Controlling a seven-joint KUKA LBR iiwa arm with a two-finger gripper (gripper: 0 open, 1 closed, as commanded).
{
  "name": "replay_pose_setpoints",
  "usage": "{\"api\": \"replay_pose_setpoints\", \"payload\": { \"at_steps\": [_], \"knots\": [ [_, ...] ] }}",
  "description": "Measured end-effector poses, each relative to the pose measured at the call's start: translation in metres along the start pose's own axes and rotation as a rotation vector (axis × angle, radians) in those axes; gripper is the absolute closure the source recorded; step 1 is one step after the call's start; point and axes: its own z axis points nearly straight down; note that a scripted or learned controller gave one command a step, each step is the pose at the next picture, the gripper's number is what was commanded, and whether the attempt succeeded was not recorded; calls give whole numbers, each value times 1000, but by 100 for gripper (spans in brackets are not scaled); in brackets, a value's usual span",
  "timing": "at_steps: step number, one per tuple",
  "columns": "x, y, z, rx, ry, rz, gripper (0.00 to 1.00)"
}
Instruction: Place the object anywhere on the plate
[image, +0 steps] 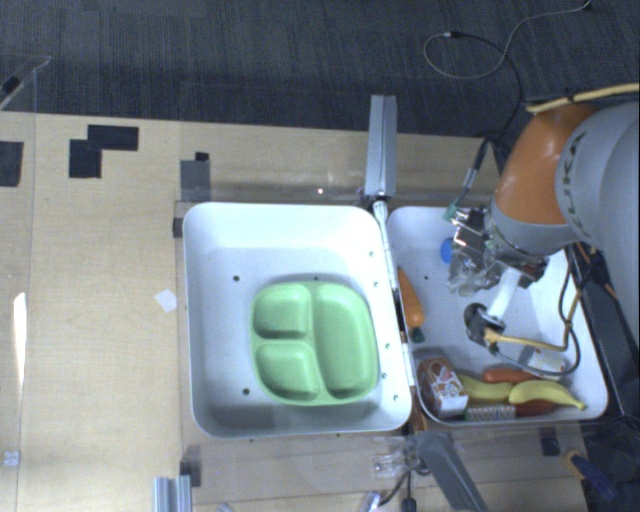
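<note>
Seen from above at a slant, two shallow white bins sit side by side on a wooden tabletop (90, 330). The left bin (215, 250) holds a green plate (315, 340) with three compartments and nothing on it. The right bin (425, 235) holds the loose things: an orange carrot (409, 300) lying lengthwise along the dividing wall, and, along the near edge, a small round packet (441, 385), a yellow banana (535, 393) and a red pepper-like piece (507, 375), both lying left to right. The grey arm with its orange band (535, 175) reaches in from the right, and its gripper (478, 268) hangs over the middle of the right bin. Whether the gripper is open or closed cannot be told, and nothing shows in its grasp. The carrot lies just left of the gripper, the other pieces nearer the viewer, and the plate lies well to the left, across the dividing wall.
</note>
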Motion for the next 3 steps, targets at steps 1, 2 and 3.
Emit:
{"api": "replay_pose_setpoints", "payload": {
  "at_steps": [1, 2, 3],
  "knots": [
    [-79, -9, 15, 0, 0, 180, 100],
    [4, 2, -37, -1, 1, 116, 100],
    [34, 72, -34, -3, 0, -44, 100]
  ]
}}
